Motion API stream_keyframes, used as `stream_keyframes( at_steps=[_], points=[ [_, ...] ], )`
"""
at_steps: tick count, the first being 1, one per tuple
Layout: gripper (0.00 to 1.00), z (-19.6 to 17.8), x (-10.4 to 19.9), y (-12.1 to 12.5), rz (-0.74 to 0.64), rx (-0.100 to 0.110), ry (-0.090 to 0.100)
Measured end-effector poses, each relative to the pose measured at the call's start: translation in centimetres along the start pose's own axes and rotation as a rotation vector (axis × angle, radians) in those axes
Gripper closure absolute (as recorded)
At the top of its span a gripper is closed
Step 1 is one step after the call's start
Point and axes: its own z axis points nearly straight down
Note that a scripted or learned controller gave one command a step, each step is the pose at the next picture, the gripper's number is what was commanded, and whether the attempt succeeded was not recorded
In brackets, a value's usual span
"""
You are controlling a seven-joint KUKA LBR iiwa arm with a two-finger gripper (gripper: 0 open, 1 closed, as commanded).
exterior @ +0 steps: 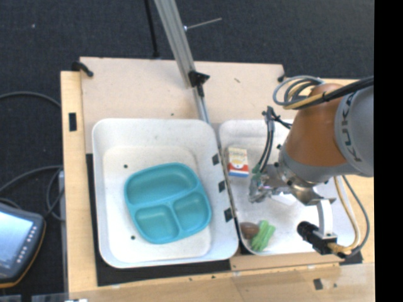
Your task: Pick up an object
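The left bin (pixel 107 168) is a shallow white plastic tray with rounded corners, and in it lies a smooth teal plate (pixel 167 201), rounded and split into three compartments. The right bin (pixel 236 131) is of the same white plastic, but the arm (pixel 318 134) covers much of it: a glossy orange band and grey casing reach in from the right, with looped cables above the wrist. The gripper (pixel 259 189) hangs low over this bin, a tangle of small metal parts too blurred to read; whether it is released or clenched cannot be told, and nothing can be seen in its grasp. Just left of it and slightly farther back lies a small box (pixel 237 161), cream with red and blue print, near the bin's left wall. At the near edge lie a green ridged thing (pixel 264 234) and, touching it on the left, a dull brown lump (pixel 249 229), whose shapes are hard to make out.
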Motion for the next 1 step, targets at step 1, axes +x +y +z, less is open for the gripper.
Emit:
stream_keyframes(
  at_steps=[1],
  points=[
    [1.0, -1.0, 4.88, -0.59, -0.003, -0.008, 0.001]
  ],
)
